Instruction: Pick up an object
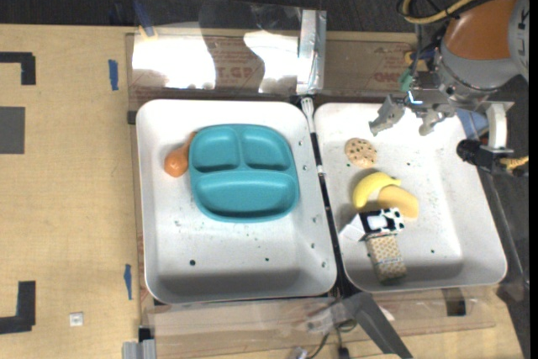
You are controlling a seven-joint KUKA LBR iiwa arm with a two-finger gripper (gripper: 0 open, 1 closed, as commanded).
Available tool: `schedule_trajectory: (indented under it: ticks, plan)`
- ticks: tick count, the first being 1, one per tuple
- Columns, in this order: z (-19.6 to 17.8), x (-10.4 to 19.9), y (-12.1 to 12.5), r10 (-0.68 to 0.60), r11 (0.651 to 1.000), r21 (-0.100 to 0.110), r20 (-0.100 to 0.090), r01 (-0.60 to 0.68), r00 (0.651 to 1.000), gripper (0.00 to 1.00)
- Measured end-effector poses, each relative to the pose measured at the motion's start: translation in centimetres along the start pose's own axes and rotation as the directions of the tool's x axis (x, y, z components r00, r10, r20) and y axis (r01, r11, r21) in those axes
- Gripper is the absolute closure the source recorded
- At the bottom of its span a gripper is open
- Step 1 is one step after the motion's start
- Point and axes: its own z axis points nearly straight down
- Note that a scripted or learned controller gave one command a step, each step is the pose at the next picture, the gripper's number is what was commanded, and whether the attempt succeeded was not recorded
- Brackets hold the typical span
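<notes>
Your grey two-finger gripper (409, 118) hangs wide open with nothing in it, ready to grab the round brown cookie (361, 150) at its 8 o'clock.

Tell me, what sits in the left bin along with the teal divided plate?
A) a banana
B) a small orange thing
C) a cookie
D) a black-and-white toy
B: a small orange object peeks out at the left edge of the teal divided plate in the left bin; the banana, cookie and black-and-white toy lie in the right bin.
</notes>
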Motion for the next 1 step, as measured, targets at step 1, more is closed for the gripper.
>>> schedule_trajectory:
  ticks: [1]
  plan:
    - [8.58, 0.57, -3.93, -0.097, 0.995, 0.005, -0.001, 0.097, 0.995, 0.00]
